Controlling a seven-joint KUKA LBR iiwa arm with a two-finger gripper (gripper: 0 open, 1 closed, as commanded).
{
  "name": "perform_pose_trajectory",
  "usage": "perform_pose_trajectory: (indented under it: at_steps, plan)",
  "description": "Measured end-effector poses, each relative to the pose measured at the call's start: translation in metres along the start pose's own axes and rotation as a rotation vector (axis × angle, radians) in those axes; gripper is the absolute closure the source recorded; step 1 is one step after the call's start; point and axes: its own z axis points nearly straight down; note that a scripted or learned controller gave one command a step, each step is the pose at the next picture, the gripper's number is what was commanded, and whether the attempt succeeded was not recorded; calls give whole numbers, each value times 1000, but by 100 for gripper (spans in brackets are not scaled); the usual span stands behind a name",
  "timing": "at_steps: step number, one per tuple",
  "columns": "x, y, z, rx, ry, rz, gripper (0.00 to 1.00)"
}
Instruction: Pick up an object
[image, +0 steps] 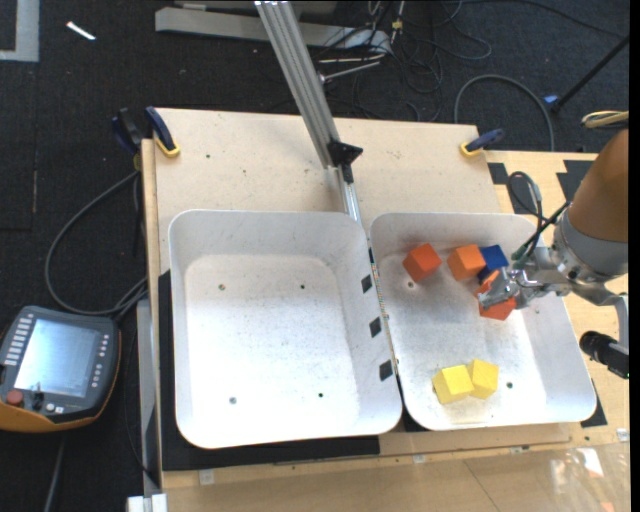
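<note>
**A:** so where's the gripper (507, 288) at?

**B:** low in the right bin (560, 400), right over a red block (497, 308). Orange blocks (422, 261) and a blue one (492, 257) just beside it, two yellow blocks (466, 381) nearer the front.

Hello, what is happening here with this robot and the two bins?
A grey robot arm reaches into the right bin from the right. Its gripper is down at a red-orange block, beside an orange block and a blue one. Whether it grips anything is unclear. Two yellow blocks lie nearer the front.
</note>
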Motion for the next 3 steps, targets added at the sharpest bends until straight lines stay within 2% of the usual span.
perform_pose_trajectory:
  at_steps: [1,2,3]
  plan:
    - [59,33,-38,2,7,-14,100]
    - [134,32,-8,10,9,-14,100]
    - [210,50,4,8,9,-14,100]
